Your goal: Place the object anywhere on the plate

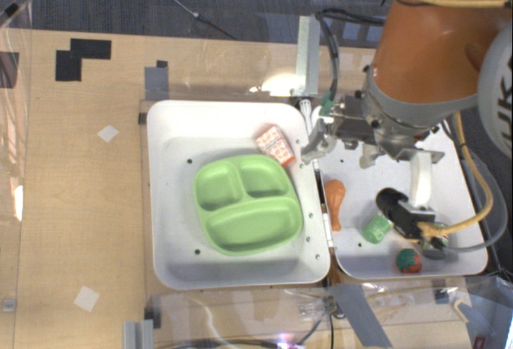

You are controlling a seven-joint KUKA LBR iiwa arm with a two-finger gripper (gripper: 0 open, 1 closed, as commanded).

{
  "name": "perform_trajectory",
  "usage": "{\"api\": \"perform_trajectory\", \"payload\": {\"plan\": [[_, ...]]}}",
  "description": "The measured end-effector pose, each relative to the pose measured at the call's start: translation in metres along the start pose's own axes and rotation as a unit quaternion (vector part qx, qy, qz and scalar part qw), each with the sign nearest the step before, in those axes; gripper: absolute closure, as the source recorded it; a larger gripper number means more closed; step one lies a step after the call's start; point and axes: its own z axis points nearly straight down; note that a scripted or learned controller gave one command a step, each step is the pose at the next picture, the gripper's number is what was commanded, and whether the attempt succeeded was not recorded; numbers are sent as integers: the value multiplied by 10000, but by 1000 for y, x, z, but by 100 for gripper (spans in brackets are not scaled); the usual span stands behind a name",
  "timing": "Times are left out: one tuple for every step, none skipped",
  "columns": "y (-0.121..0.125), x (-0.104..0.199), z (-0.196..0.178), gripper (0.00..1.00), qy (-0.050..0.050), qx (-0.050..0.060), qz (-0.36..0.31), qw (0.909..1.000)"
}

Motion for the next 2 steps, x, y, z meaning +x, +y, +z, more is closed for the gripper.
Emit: {"api": "perform_trajectory", "payload": {"plan": [[0,0,0,0,0,0,0,10000],[0,0,0,0,0,0,0,10000]]}}
